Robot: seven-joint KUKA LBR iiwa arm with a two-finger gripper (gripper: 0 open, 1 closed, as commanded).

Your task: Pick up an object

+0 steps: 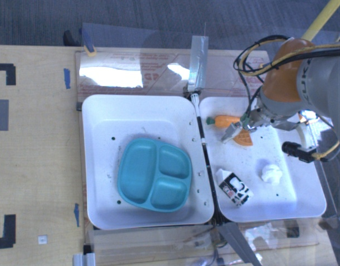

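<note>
The gripper [240, 128] sits low among the orange toys [243, 138], positioned for grasping; its opening cannot be determined.

A robotics lab: left of the gripper [234, 132], two white bins [97, 115] sit on a plywood table [36, 148] marked with blue tape [66, 77] and black fiducial squares [6, 73], exposed cables [253, 54] looping above it.

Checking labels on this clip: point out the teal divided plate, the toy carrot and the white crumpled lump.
teal divided plate [154, 174]: camera view, on the central ridge between compartments.
toy carrot [228, 119]: camera view, on its orange body.
white crumpled lump [271, 173]: camera view, on its middle.
</note>
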